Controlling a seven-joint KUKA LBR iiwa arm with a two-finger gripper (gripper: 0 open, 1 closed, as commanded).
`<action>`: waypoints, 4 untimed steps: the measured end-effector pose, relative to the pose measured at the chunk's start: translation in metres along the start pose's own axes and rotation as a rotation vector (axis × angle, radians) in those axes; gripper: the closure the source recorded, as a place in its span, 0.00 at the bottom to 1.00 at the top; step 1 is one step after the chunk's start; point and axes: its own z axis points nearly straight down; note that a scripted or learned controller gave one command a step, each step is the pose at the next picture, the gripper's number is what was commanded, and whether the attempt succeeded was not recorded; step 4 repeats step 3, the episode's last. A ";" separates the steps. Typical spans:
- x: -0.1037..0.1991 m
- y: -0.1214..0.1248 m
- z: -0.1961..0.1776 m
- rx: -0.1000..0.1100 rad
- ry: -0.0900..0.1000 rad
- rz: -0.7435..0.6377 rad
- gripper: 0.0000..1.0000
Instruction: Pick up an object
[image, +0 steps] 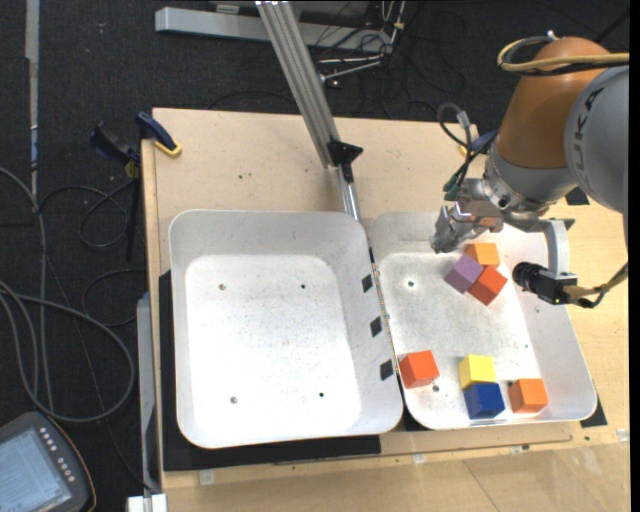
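The wooden bench (250, 160) holds 2 white bins. My claw (450, 232) hangs low at the back of the right bin (560, 345), and I cannot tell how it is set. Just beside it sit 3 blocks bunched together: purple block (464, 272), red block (488, 286), small orange block (487, 253). I think I am just about to grab. Next I must drop straight onto 1 block. The back rim is close; the left bin (260, 320) offers open room.
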 end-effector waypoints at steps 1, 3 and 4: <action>0.052 0.018 -0.010 0.000 0.001 0.000 1.00; 0.147 0.052 -0.011 0.000 0.001 0.001 1.00; 0.147 0.052 -0.011 0.000 0.001 0.001 1.00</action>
